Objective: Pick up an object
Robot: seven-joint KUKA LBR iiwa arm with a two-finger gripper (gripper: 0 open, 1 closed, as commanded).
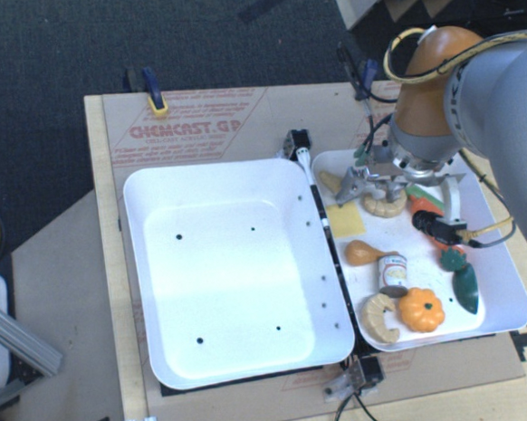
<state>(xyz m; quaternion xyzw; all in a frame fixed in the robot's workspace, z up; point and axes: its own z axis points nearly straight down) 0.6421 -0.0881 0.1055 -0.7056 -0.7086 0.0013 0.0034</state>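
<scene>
**Over the right bin's far end**

Nearest the camera, the orange pumpkin [421, 310] sits at the right bin's [516, 303] near edge, touching a pale bagel piece [379, 318]. Just beyond them stands a small can [393, 270], with a pear-shaped toy [362, 253] and a yellow square [345, 219] further back. My gripper [377, 183] hangs over the far end, just above a tan round piece [384, 206]; I cannot tell how my grip is set or whether I have anything. Beside me, the left bin [154, 204] is white.

Blue-and-yellow clamp [153, 91] on bench [193, 129]
</scene>
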